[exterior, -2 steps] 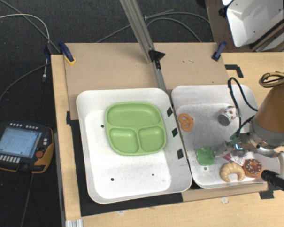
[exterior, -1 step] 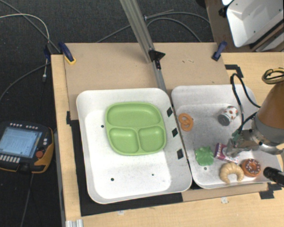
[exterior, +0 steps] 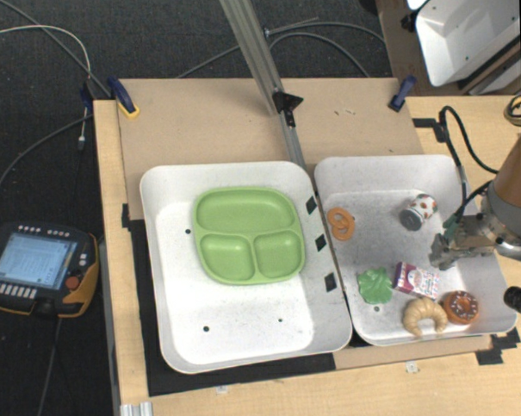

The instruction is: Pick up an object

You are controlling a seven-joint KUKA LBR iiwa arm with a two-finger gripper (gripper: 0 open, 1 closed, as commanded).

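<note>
My gripper (exterior: 443, 252) reaches in from the right over the right bin (exterior: 375, 176), low above its floor, just right of a pink and white packet (exterior: 416, 280). A croissant (exterior: 425, 315) and a chocolate doughnut (exterior: 460, 306) lie at the bin's front right. A green leafy toy (exterior: 375, 285) sits left of the packet. An orange pretzel-like ring (exterior: 340, 223) rests by the bin's left wall. A small grey and white can (exterior: 417, 211) lies toward the back. Nothing shows between my gripper's fingers.
The left bin (exterior: 173, 276) holds a green three-compartment plate (exterior: 248, 234). A metal pole (exterior: 262, 56) rises from the bench behind the bins. A teach pendant (exterior: 39, 268) lies on the floor at left. Cables hang by the right bin's far right corner.
</note>
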